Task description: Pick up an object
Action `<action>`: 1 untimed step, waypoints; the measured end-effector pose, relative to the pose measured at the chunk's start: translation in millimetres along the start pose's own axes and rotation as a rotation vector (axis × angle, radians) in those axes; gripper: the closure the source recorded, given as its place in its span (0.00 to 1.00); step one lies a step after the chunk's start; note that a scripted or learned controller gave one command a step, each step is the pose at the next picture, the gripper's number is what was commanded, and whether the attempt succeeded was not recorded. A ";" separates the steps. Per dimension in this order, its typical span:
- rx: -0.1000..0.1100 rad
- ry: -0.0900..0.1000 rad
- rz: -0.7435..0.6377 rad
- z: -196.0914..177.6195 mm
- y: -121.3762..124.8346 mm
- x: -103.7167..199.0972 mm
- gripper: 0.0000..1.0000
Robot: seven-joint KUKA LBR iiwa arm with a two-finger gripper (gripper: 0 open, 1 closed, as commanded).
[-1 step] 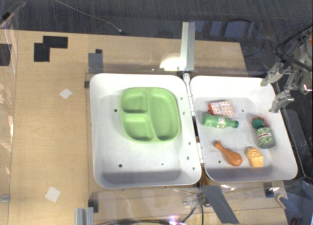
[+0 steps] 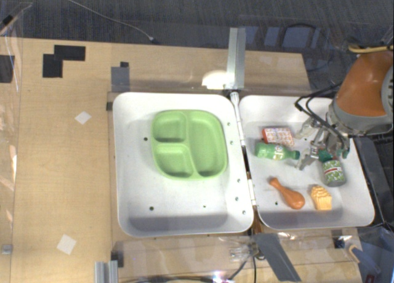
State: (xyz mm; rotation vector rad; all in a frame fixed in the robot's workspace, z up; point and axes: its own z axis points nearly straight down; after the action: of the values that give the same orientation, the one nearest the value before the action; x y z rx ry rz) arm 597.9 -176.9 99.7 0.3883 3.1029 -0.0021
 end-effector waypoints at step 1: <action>0.000 -0.006 -0.006 -11.5 2.3 -2.0 1.00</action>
State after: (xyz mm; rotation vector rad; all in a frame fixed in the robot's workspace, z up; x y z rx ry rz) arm 600.2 -175.1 111.2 0.3777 3.0980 -0.0035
